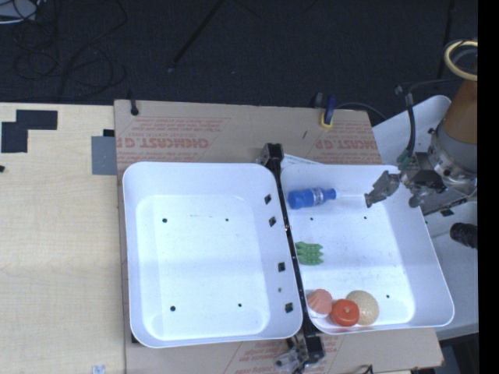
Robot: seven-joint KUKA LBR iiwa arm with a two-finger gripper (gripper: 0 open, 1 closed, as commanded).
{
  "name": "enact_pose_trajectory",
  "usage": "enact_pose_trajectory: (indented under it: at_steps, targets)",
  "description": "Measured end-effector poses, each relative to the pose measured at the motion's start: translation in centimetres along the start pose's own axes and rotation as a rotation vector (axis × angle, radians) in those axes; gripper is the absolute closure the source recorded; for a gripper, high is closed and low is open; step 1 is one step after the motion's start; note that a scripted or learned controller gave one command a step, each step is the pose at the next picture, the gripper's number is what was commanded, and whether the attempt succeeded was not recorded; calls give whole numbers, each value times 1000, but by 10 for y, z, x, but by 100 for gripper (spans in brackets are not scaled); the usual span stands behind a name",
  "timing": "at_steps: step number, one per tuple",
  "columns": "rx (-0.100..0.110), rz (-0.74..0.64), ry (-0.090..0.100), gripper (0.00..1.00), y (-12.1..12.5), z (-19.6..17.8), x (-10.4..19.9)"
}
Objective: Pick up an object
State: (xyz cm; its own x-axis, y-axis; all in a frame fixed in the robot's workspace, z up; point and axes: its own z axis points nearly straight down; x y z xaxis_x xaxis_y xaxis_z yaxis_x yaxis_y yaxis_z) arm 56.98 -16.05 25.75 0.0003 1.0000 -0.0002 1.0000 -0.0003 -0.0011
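Observation:
The right bin [405,255] holds a blue bottle [310,198] lying on its side near the far left corner. A small green object [309,253] rests by the divider. Clustered in the near left corner are a pink object [319,301], a red round one [345,312] and a beige round one [364,305]. My gripper [401,193] hangs over the far right part of this bin, to the right of the bottle and well apart from it. Its fingers [381,188] are spread open with nothing between them.
The left bin [203,209] sits beside the right one, with a black divider strip [284,240] between them. Both rest on a cardboard sheet [203,135]. The arm's orange band [461,111] and cables lie at the right edge.

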Motion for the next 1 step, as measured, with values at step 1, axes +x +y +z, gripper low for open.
enact_pose_trajectory:
  at_steps: [1]
  targets:
    - [1,-1,1,100,0,-10,-1]
